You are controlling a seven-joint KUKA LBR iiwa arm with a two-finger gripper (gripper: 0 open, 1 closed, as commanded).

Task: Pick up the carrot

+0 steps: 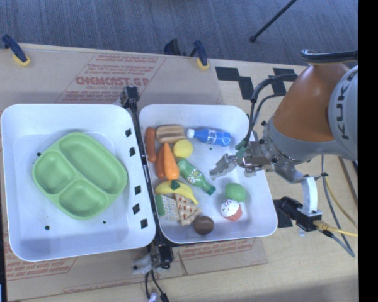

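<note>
Camera view, carrot [169, 162] partly overlapped, gripper [225, 167] seemingly empty

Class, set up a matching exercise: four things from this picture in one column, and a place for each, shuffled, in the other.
Things:
1. carrot
2. plate
3. blue bottle
4. claw

Places:
A. in the left bin
B. over the right bin's right side
C. near the right bin's left wall
D. near the right bin's far wall

Pairs: 1-C, 2-A, 3-D, 4-B

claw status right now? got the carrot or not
claw: open, holding nothing, over the right bin; carrot lies apart from it.
</note>
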